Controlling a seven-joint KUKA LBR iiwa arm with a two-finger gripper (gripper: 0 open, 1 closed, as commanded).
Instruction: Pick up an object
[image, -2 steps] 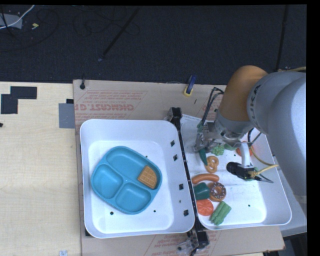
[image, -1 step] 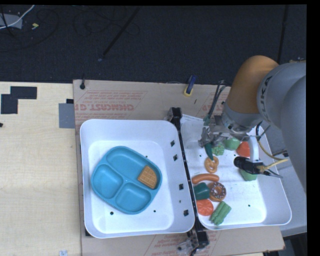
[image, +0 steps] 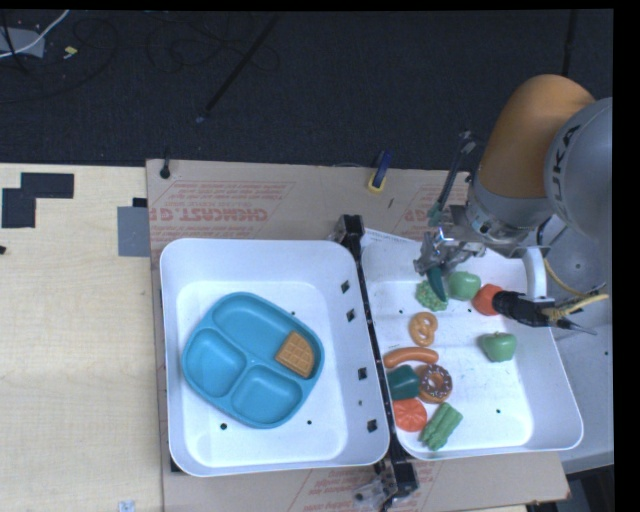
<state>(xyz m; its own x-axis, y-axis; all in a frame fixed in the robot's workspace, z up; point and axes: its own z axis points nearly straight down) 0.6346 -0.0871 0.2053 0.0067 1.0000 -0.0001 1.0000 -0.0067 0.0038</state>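
Observation:
My gripper (image: 438, 272) hangs low at the far left corner of the right bin (image: 545, 400), straight over a small leafy green piece (image: 431, 296); I cannot tell whether it touches that piece. Just right of the gripper lie a round green toy (image: 464, 285) and a red tomato (image: 486, 299). Nearer the front of the bin are a pretzel (image: 423, 327), a sausage (image: 410, 356) and a chocolate doughnut (image: 436, 381). The grey arm with its orange band (image: 530, 125) comes in from the upper right.
The left bin (image: 195, 265) holds a blue divided plate (image: 225, 365) with a waffle (image: 296, 353) on it. The right bin also has a green pepper (image: 498, 346), a dark green block (image: 403, 381), a red piece (image: 409, 413) and a green bundle (image: 441, 425). A black divider (image: 362, 320) separates the bins.

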